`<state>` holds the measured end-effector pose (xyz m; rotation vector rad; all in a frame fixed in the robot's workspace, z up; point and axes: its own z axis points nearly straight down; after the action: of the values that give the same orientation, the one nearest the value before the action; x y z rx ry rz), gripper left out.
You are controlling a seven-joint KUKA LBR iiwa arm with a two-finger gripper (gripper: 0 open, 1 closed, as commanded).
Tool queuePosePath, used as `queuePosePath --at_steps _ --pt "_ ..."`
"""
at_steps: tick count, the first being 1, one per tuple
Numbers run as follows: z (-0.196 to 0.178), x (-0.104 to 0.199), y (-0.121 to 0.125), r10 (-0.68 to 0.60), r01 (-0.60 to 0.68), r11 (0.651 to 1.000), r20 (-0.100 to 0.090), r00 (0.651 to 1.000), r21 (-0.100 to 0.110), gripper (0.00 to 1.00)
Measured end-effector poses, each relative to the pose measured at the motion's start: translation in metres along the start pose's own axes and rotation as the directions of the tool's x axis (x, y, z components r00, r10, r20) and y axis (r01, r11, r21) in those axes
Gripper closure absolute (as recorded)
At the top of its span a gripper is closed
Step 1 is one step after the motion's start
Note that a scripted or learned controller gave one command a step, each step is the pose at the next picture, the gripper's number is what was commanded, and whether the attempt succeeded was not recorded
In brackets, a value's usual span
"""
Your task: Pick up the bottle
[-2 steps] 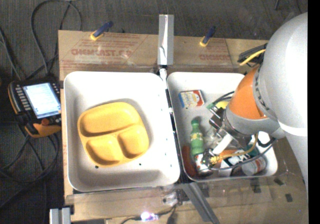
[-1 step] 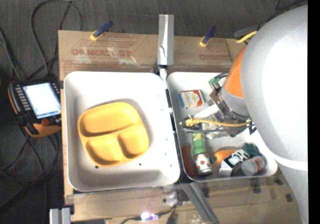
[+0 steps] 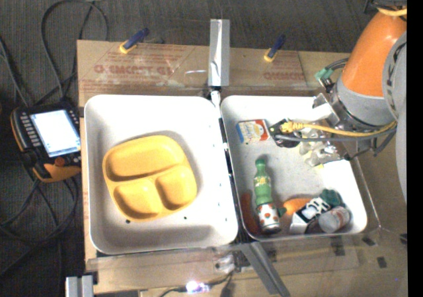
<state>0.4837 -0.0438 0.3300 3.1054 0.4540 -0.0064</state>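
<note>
Orange-banded, the arm [image 3: 373, 57] rises over the right bin [image 3: 362, 186]. Its wrist hangs above the bin's far half, near a small carton [image 3: 250, 131]. How the jaws stand, wide or narrow, I cannot tell. Nothing shows held between them.

The bottle [image 3: 263, 191] lies in the same bin's near half, by the left wall, cap pointing away. It is apart from the wrist, so the reach looks not yet made.

Risks, as I judge them: the bottle is round and could roll or squirt out of a pinch. The wall just beside it may block one jaw. An orange thing [image 3: 292, 207] near its base could be caught instead.
</note>
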Motion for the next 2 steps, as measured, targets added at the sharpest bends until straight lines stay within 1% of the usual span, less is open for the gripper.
queuePosePath --at_steps 1,2 --pt "0.0 0.0 0.0 0.0 0.0 1.0 0.001 1.0 0.0 0.0" --pt "0.148 0.039 -0.056 -0.024 0.024 1.0 0.004 1.0 0.004 0.0"
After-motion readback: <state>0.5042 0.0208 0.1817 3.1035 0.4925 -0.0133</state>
